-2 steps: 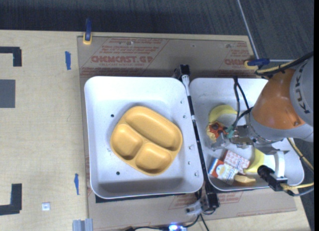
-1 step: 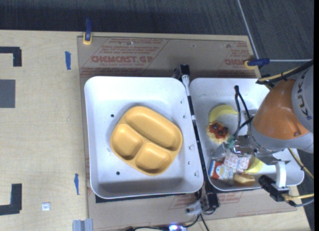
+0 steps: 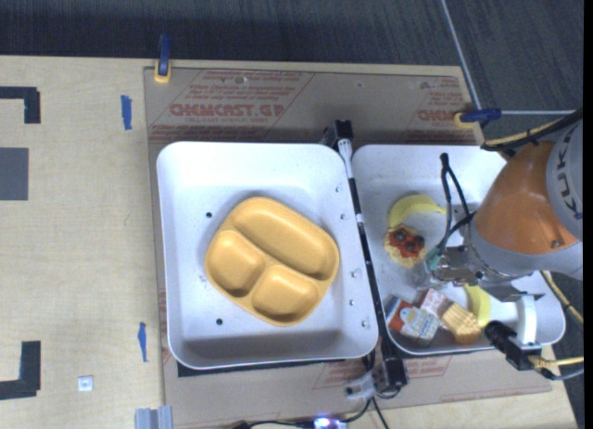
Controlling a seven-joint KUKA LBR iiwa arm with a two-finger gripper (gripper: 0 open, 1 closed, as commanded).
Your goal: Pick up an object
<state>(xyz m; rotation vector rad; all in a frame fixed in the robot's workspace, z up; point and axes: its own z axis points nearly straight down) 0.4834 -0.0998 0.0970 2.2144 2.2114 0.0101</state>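
From the overhead camera view, the arm [image 3: 533,205] comes in from the right edge of the frame, its orange band bulging over the right bin [image 3: 371,233], and the gripper [image 3: 451,268] hangs low among the clutter at the lower right. Whether that hand is spread or pressed together cannot be told from here; the wrist and its black cables cover it. Nothing can be seen pinched in it.

The step in hand looks like the descent onto a target, not yet a lift. The candidates lie crowded close under the wrist: a yellow banana-shaped toy [image 3: 414,207], smooth and curved, with a small red-and-dark piece [image 3: 405,245] just below it; a flat printed packet [image 3: 417,319] in red, white and blue; a tan, crumbly-looking block [image 3: 460,318] touching it; another yellow curved piece [image 3: 478,301] by the arm.

Over at centre frame, the left bin [image 3: 185,177] holds a glossy yellow divided tray [image 3: 271,258], moulded plastic with three rounded wells, tilted on the diagonal.

Next move, by this reading: close on whichever item sits under the wrist, likely the block or the packet, then rise straight. The pile is tight, so a neighbour may get nudged or dragged along
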